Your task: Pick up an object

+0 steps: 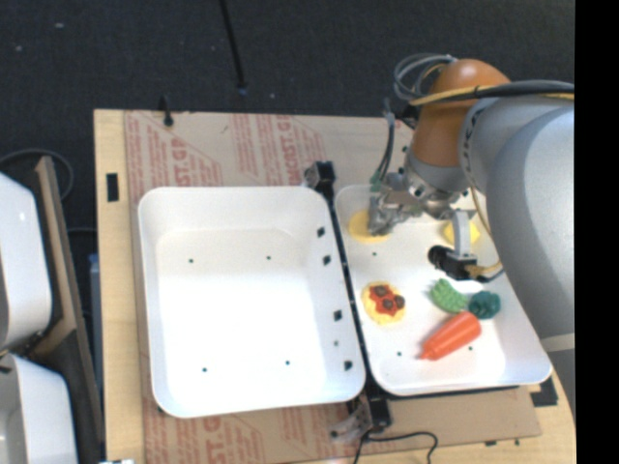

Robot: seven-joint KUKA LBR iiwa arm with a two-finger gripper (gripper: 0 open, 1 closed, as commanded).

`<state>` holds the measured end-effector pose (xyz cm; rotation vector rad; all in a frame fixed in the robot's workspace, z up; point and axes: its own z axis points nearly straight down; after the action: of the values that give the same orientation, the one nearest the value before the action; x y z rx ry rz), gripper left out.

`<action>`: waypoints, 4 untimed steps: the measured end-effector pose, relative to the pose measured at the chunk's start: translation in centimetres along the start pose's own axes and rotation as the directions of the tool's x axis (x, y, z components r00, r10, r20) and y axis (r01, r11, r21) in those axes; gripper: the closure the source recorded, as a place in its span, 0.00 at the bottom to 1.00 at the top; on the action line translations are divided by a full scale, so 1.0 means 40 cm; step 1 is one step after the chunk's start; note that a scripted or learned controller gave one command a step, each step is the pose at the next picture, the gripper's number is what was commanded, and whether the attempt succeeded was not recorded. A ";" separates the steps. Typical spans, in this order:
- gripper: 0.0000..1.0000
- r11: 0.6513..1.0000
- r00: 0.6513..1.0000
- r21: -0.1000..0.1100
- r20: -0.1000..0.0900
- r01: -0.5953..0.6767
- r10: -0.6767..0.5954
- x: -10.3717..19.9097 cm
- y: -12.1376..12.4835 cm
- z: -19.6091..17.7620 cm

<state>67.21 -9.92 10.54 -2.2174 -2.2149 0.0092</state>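
Scanning across, the left bin sat bare while the right bin had a pizza toy, carrot and broccoli, with the gripper lowered onto a yellow disc, probably targeting it.

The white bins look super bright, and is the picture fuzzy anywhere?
In the camera view, the left bin glares nearly pure white, the floor behind is very dark, and the big grey arm nearest the camera looks soft, while the carrot is fairly sharp.
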 end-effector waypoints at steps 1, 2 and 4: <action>0.00 1.000 1.000 0.001 0.000 0.000 0.000 0.000 0.000 0.001; 0.00 1.000 1.000 -0.004 0.000 0.001 -0.001 -0.026 0.040 0.020; 0.00 1.000 1.000 -0.005 0.001 0.001 -0.001 -0.010 0.009 0.019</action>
<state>67.56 -10.32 9.76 -2.2193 -2.2190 0.0043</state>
